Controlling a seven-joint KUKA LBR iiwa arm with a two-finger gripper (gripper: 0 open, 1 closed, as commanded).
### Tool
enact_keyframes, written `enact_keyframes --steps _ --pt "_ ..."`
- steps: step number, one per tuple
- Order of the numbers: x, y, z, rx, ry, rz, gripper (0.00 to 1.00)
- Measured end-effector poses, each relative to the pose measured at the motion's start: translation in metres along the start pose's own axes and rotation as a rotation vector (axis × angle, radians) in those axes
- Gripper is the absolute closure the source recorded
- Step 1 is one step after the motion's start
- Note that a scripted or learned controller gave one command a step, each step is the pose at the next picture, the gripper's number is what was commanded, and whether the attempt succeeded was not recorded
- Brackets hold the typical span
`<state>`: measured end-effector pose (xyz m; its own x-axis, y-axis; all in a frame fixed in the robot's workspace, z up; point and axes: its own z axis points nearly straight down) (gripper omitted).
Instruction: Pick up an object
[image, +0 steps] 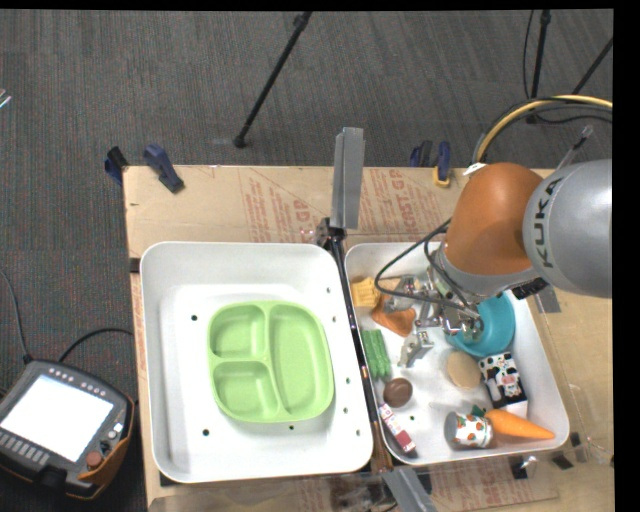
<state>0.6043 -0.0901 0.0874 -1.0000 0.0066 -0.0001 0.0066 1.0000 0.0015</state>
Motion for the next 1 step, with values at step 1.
enact_keyframes --steps 1 --pt "-0.0059 -0.0747 -0.0013 -0.003 -0.004 -0.021 0.0"
